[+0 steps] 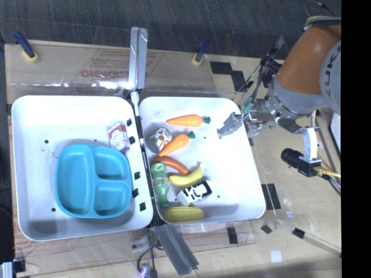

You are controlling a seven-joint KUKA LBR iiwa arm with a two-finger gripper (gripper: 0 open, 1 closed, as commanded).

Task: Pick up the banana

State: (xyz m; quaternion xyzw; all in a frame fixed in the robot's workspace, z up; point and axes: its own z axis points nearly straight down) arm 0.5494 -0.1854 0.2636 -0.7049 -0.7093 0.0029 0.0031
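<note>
The yellow banana (186,178) lies in the right bin (237,172), low and left of its middle, between a red pepper and a black-and-white box. My gripper (229,125) hangs over the bin's upper right part, well up and to the right of the banana. Its grey fingers (226,130) point left and down, with nothing between them.
Two carrots (185,120) (174,144), a red pepper (171,164), a green bottle (159,181), a corn cob (183,214) and a round toy (162,136) crowd the right bin's left side. The left bin (35,132) holds a blue divided plate (93,181) and a small packet (119,136).
</note>
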